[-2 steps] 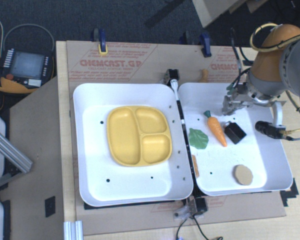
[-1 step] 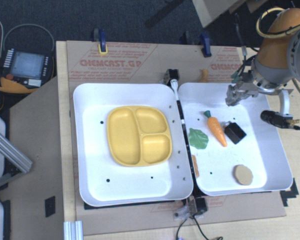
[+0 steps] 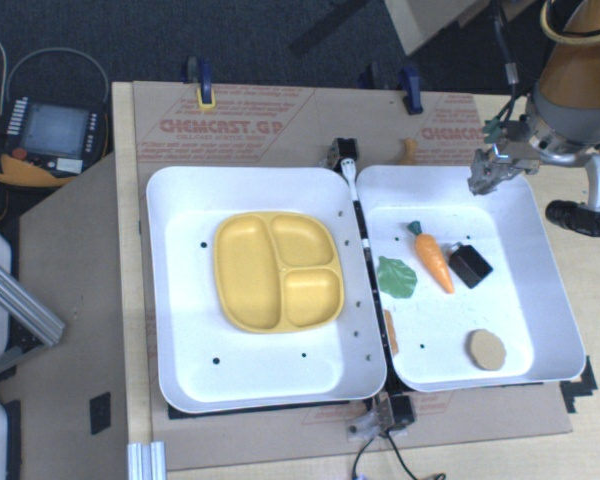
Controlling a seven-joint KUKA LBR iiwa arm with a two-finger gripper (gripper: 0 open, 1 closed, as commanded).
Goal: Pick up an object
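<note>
The right bin (image 3: 540, 358) holds an orange toy carrot (image 3: 434, 259), a small black block (image 3: 470, 266) touching its right side, a green leaf-shaped piece (image 3: 397, 276) to its left, and a tan round cookie (image 3: 487, 349) near the front. My gripper (image 3: 486, 178) hangs over the back right rim of that bin, well behind the carrot and block. Nothing shows between its fingers.
The left bin (image 3: 180, 348) bears a yellow divided plate (image 3: 278, 269) in its middle. A black bar runs along the seam between the bins (image 3: 360, 238). Blue clamps (image 3: 204, 78) hold the cardboard at the back. A screen device (image 3: 52, 131) sits off the bench at left.
</note>
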